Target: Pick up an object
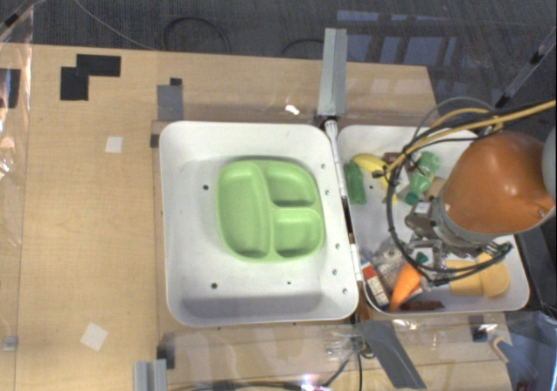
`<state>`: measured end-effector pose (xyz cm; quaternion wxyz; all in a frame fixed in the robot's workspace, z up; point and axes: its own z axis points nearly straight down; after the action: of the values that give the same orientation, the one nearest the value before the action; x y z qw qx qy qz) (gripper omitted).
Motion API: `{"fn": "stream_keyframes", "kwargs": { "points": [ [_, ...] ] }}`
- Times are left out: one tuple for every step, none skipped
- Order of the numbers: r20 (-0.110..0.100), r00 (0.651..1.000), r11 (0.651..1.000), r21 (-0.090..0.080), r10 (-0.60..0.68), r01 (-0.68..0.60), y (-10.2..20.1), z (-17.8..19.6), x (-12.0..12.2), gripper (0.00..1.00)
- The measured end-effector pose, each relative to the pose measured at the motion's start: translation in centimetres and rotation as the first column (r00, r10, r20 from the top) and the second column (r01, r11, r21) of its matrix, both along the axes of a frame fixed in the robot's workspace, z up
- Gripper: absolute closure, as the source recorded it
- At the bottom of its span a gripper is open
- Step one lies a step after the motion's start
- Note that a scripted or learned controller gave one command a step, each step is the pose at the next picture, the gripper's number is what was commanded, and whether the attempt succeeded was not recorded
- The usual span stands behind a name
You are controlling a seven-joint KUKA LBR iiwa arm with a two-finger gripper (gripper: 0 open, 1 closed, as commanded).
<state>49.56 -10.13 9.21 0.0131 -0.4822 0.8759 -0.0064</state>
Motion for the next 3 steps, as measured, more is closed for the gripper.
{"fn": "stream_keyframes", "kwargs": {
  "points": [
    [-0.01, 0.995, 0.995, -0.008, 0.099, -0.099, -6.3, 9.7, 7.7, 0.0],
    [-0.014, 0.996, 0.996, -0.006, 0.086, -0.086, -10.6, -0.2, 5.3, 0.0],
    [-0.011, 0.992, 0.992, -0.002, 0.123, -0.123, -4.5, -0.2, 8.4, 0.0]
  ]
}}
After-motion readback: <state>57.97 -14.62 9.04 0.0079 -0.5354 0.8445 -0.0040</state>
